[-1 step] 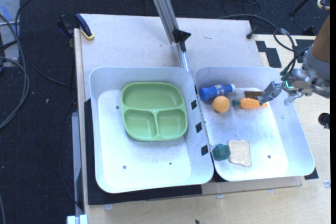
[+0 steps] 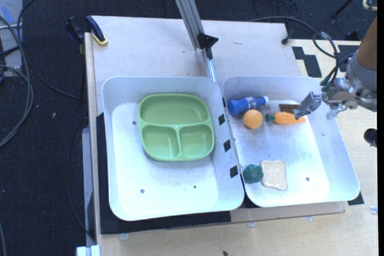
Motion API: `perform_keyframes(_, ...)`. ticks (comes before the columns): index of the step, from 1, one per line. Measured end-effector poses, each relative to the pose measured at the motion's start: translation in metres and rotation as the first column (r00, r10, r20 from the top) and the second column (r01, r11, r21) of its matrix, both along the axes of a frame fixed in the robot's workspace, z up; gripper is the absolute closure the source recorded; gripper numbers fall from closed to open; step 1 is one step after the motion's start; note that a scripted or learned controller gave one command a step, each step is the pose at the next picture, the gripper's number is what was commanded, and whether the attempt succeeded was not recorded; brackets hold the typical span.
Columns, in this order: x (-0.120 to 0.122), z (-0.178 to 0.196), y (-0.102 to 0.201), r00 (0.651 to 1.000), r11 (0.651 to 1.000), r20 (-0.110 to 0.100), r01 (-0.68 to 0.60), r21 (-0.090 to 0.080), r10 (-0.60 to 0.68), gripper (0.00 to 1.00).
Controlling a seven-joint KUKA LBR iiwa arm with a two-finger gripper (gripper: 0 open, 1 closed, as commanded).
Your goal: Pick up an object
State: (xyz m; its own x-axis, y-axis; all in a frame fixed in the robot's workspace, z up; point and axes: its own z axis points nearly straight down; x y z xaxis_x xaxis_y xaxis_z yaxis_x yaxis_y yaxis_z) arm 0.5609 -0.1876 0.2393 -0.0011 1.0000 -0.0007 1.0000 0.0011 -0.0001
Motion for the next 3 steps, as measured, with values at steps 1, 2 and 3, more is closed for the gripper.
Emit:
perform_keyframes(1, -0.004, -0.044, 0.0, 1.0, 1.0, -0.004, 0.001, 0.001, -0.001, 0.0)
perform_keyframes(2, -0.006, -0.101, 0.011, 1.0, 1.0, -0.006, 0.001, 0.002, -0.001, 0.0)
perform_keyframes(3, -0.004, -0.146, 0.01, 1.0, 1.0, 0.004, 0.001, -0.002, -0.001, 0.0)
